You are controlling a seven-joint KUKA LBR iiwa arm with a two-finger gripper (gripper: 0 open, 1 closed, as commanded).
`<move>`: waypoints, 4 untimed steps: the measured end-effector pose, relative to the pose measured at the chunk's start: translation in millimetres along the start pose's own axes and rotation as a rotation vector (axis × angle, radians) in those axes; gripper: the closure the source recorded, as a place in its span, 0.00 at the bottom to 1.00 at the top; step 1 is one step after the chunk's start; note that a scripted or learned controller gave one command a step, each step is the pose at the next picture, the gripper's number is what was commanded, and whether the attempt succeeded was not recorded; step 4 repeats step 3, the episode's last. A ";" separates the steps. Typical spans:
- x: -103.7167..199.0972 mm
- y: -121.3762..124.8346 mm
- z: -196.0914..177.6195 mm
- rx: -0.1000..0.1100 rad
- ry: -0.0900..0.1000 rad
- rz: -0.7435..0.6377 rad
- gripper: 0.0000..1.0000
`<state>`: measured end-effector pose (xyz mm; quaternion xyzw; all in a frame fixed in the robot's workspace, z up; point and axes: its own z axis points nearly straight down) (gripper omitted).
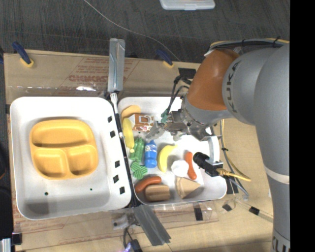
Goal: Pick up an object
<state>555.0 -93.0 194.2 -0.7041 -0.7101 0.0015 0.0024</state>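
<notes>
Toy food fills the right-hand white bin (216, 189) at centre frame: a small blue plastic bottle (150, 153) standing on end lengthwise up the frame, its label unreadable, a yellow banana (128, 132) left of it, a hot dog (153, 188) below. The metal two-finger gripper (158, 129) hovers above the bottle; its opening cannot be told. A yellow compartment tray (63, 147) sits in the left bin (19, 192).

The arm (246, 83) covers the right bin's (216, 189) far right corner and much of its right wall. The gripper (160, 127) is a dark tangle of metal and cables; its fingers cannot be made out. It overlaps a small brown-and-white packet (142, 121), whose print is too small to read. A white item (187, 4) is cut off by the top edge.
</notes>
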 end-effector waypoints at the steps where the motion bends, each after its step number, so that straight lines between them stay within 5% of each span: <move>1: -5.3 21.0 98.7 -0.010 -0.001 -0.130 0.00; 2: -4.2 21.5 88.5 -0.010 0.000 -0.135 1.00; 3: 104.0 32.0 -0.3 -0.009 0.001 -0.133 1.00; 4: 104.0 32.0 -0.3 -0.009 0.001 -0.133 1.00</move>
